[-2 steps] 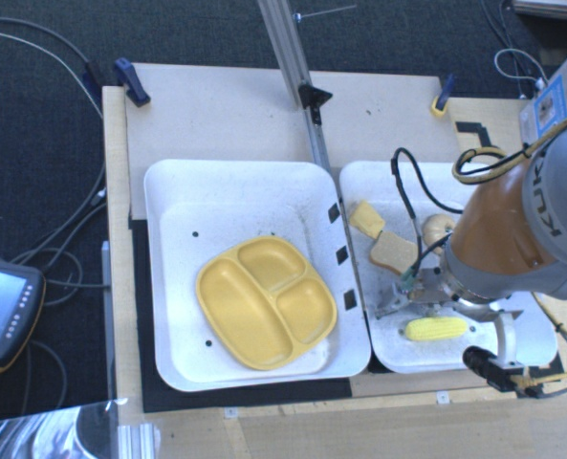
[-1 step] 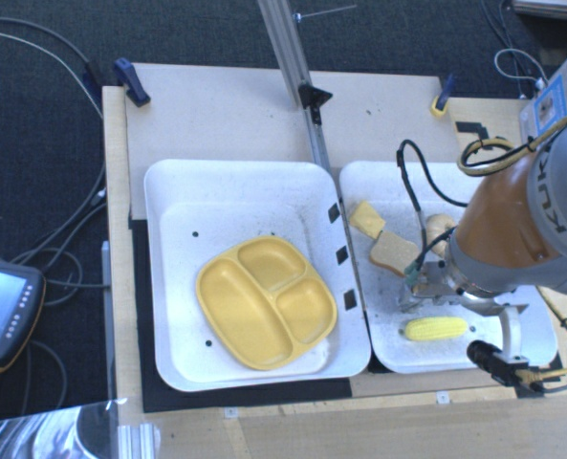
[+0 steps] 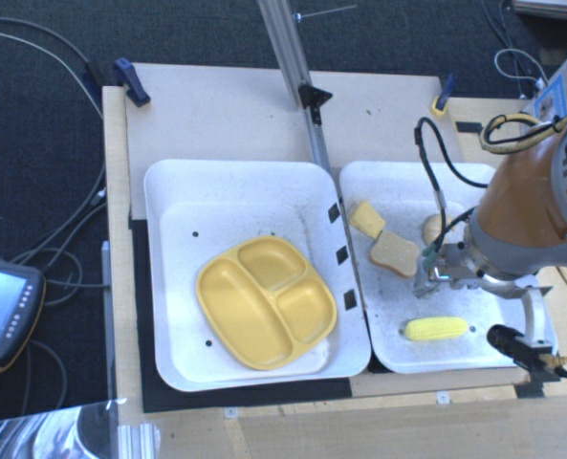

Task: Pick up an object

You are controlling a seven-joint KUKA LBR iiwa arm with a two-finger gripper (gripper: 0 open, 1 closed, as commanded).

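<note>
Camera view
Gripper (image 3: 426, 277): low in the right bin (image 3: 398, 182); jaw state cannot be told.
Bread slice (image 3: 395, 253): just left of the gripper, beside the cheese wedge (image 3: 367, 220).
Corn cob (image 3: 435, 329): below the gripper, apart.
Yellow tray (image 3: 267, 300): left bin (image 3: 168, 256).

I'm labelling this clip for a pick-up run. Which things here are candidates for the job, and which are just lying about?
For the job:
gripper, low in the right bin
bread slice, beside it
yellow wedge
corn cob

Lying about:
yellow divided plate in the left bin
blue clamp
screen at the left edge
</note>
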